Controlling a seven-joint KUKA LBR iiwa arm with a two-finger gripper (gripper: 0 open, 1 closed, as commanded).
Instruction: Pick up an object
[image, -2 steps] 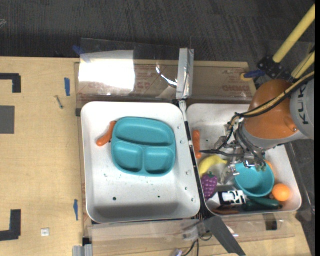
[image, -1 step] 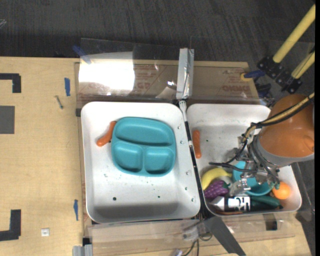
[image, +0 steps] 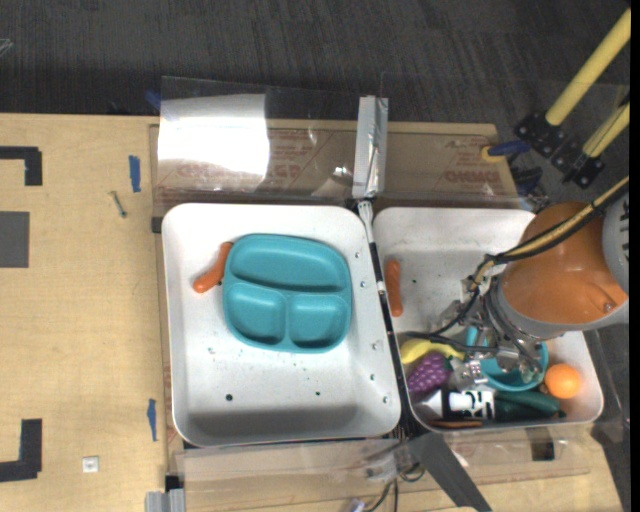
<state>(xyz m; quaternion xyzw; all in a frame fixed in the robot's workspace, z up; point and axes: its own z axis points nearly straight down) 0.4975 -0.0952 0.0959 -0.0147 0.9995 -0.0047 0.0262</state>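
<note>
The bench (image: 70, 300) carries black corner marks and short strips of blue tape along its wooden top; none of these bears readable text. The left bin (image: 200, 400) holds a teal divided plate (image: 287, 290) with three compartments, lying flat near the bin's middle, and an orange carrot-like piece (image: 210, 272) that touches the plate's upper left rim. Nothing in this bin is being handled. Behind both bins stands a clear plastic screen (image: 300, 150) with reddish printing on it, too faint and small to read. Against the left wall of the right bin (image: 440, 240) lies a second small orange piece (image: 394, 285), well apart from the arm. The candidate things for the task are clustered in the lower part of this bin: a yellow piece (image: 420, 350), a bunch of purple grapes (image: 428, 374) just below it, a black item with a white label (image: 470, 403) whose lettering cannot be made out, a teal bowl-like piece (image: 512, 372), a dark green piece (image: 528, 404) and an orange ball (image: 563, 380). The gripper (image: 487, 352) is low over this cluster, beneath the orange wrist band (image: 558, 275) and a tangle of cables. Whether the fingers are spread or closed, and whether anything sits between them, cannot be told, since wrist and cables hide them. Judged from this, the reach into the bin is made, while a secure grasp and the lift are not yet shown.
</note>
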